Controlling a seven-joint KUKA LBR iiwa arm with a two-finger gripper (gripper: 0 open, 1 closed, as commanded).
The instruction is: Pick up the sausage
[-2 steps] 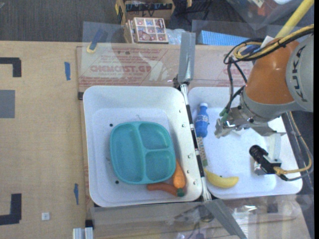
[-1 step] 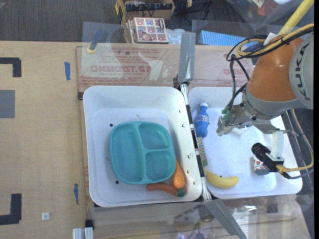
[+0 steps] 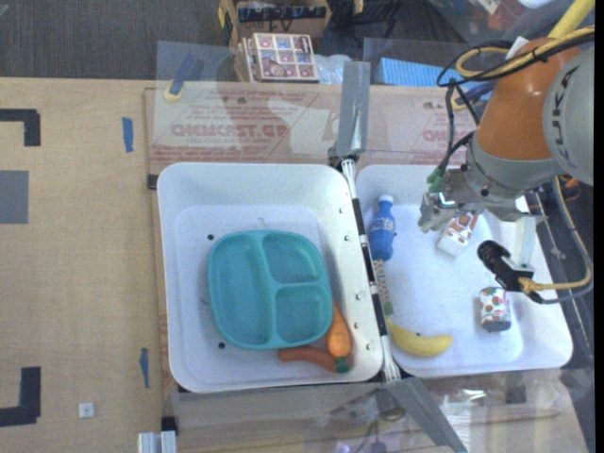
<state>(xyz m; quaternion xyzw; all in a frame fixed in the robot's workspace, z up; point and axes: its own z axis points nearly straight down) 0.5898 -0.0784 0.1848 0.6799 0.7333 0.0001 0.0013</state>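
I read the task as barely begun. The sausage (image 3: 304, 355), a slim reddish curved piece, lies in the left bin (image 3: 179, 196), against the teal tray (image 3: 269, 291) beside the carrot (image 3: 340, 333). My gripper (image 3: 444, 210) hangs over the right bin (image 3: 552, 347), well apart; I cannot tell its state.

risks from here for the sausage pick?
1. The gripper hangs in the right bin; the reddish-brown sausage lies in the left bin.
2. The sausage touches the orange carrot and teal divided plate, so a grab may catch those.
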